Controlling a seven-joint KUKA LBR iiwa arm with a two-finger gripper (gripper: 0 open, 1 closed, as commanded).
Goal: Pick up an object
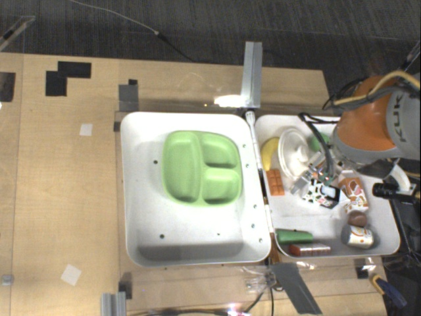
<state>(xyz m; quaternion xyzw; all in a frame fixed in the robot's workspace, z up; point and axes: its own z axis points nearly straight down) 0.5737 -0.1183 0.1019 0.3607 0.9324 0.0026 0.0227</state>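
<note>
Overhead, the two-finger gripper (316,184), its opening impossible to tell, hangs over small clutter; the round white plastic lid (293,151) lies toward ten o'clock.

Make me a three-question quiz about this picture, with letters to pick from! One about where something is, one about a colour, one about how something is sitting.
1. Where is the divided plate?
A. left bin
B. right bin
C. floor

2. What colour is the marker near the right bin's front edge?
A. blue
B. green
C. white

3. How is the marker placed?
A. standing up
B. lying flat
C. hanging

Answers:
1 A, it rests in the left bin.
2 B, its body is green.
3 B, it lies along the bin floor.
</note>
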